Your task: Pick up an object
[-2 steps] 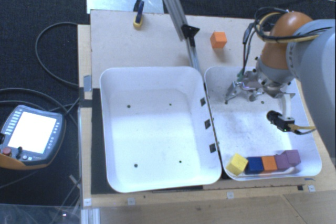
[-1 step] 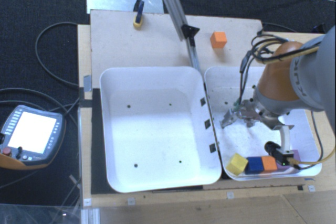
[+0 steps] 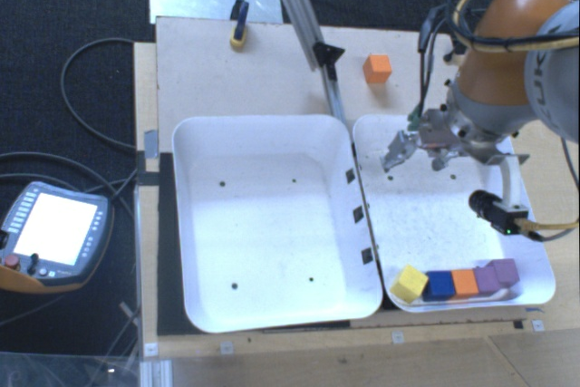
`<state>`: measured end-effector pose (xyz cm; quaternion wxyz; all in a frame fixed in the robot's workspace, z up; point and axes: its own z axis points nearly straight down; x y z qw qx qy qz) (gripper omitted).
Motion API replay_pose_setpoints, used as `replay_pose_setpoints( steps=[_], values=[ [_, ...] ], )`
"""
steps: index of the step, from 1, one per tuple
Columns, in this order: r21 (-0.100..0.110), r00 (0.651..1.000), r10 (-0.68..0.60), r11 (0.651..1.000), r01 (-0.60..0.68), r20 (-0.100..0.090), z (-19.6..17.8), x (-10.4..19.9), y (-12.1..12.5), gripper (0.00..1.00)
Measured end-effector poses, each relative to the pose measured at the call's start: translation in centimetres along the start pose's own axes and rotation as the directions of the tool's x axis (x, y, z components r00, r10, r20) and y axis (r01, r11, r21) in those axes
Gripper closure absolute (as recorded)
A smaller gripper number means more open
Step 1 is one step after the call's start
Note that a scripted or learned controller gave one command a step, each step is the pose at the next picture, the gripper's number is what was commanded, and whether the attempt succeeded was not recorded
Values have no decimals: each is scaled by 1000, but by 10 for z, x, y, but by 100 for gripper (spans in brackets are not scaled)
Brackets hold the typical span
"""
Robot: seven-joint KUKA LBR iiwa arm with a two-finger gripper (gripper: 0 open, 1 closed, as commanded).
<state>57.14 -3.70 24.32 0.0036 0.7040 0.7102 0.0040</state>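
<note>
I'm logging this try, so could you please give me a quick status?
Tool above right bin, far end, nothing seen in it. Blocks in a row at near wall, untouched. Path clear.

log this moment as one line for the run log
gripper: over right bin far end, holding nothing | yellow, blue, orange, purple blocks: rowed at near wall | orange cube: on bench outside bins

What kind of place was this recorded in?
Likely a robotics lab bench: two white bins, a teach pendant on the dark floor, coloured blocks lined up in the right bin, the hand above them.
</note>
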Motion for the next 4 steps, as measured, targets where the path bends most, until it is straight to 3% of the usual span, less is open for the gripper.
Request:
replay_pose_setpoints(
  steps=[1, 2, 3, 4],
  values=[
    [-2, 1000, 3, 1000, -3, 4, -73, -30, 37, 0],
    [17, 1000, 7, 1000, -7, 0, 26, -23, 22, 0],
    [16, 1000, 8, 1000, -8, -1, 55, -13, -35, 0],
    [0, 1000, 12, 1000, -12, 5, -48, -78, -36, 0]
  ],
)
